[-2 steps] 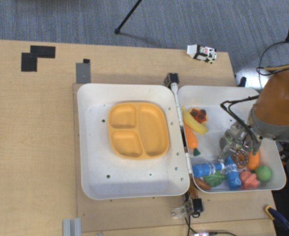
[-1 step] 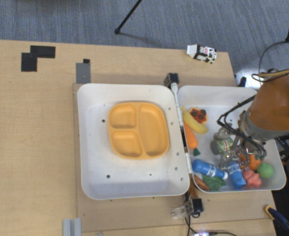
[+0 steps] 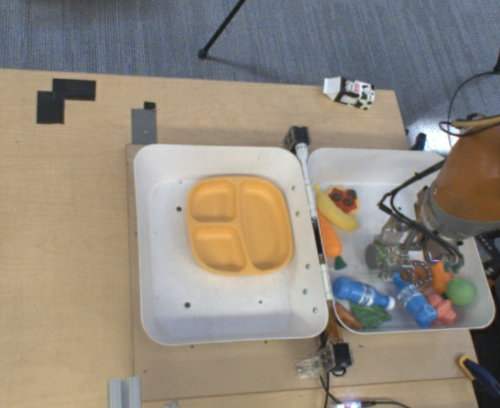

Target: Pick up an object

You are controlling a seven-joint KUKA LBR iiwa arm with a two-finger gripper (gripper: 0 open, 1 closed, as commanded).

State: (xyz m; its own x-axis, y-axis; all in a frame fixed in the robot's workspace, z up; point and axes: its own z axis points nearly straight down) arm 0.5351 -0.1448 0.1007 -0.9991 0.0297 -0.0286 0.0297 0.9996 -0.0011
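Note:
My gripper hangs low inside the right bin, under the orange band of the arm. It sits over the cluster of toys in the bin's lower right. Around it lie a yellow banana, an orange carrot, a blue bottle, a second blue bottle, a green ball and a small dark red toy. The wrist hides what lies directly below the gripper.
The left bin holds an orange divided plate. A green leafy toy and a red-orange piece lie along the right bin's front wall. Black cables loop beside the wrist. A small black-and-white object rests on the bench behind the bins.

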